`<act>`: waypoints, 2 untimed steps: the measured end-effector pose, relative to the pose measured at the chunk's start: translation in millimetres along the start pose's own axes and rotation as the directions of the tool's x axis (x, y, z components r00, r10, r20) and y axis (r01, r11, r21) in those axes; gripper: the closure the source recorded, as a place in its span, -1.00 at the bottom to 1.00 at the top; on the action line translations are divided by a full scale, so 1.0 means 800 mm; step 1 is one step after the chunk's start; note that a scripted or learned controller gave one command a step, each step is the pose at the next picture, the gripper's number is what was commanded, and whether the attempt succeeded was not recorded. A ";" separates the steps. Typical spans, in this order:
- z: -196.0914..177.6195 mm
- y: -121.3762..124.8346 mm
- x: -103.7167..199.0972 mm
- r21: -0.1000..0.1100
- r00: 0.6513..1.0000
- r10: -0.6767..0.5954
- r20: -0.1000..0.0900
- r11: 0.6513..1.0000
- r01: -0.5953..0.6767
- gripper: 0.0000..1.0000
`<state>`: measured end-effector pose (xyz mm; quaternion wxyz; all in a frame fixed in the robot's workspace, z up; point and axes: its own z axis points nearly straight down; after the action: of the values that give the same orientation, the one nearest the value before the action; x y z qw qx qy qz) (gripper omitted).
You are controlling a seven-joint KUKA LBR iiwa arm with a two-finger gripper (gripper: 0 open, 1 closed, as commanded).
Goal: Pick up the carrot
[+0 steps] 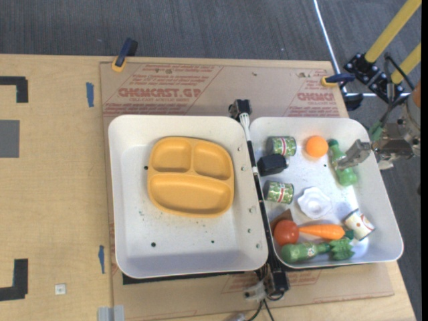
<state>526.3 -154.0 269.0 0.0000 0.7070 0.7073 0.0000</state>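
1. On the bench, a light wooden board point(53, 179) carries two shallow white plastic bins side by side; left white bin point(127, 246) holds a yellow three-compartment plastic plate point(190, 176), roughly centred.
2. Right white bin point(384, 209) holds all the small clutter: two green-labelled cans point(281, 146) down its left side with a small black block point(271, 164) between them, an orange ball point(315, 146) near the far wall, a white crumpled cup-like piece point(314, 204) mid-bin.
3. Grey arm comes in from the right edge; gripper point(353, 154) sits over the far right part of the right bin, just above a green pepper-like toy point(346, 174). Fingers look slightly apart with nothing visibly between them, though the view is blurry here, so that is a loose read.
4. Orange plastic carrot point(322, 231) lies near the front wall of the right bin, long axis roughly left-right along that wall, thin end toward a small white-and-red cylinder point(360, 225) on its right.
5. Neighbours are tight: red tomato toy point(286, 232) touches or nearly touches its left end, green broccoli and cucumber pieces point(317, 251) lie just in front.
6. Key relation: carrot is toward the near side of the bin from the gripper and a bit left, clearly apart. My read: the gripper needs to travel that way, turn the jaws across the carrot's short width, then descend mid-body to avoid tomato and greens.
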 end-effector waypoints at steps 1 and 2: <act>0.225 -0.058 0.027 0.000 0.946 0.325 -0.001 0.946 -0.325 -1.00; 0.228 -0.056 0.067 -0.005 0.984 -0.178 0.002 0.984 0.178 -1.00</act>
<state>481.1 -100.6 86.3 0.0024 0.6408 0.7677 0.0015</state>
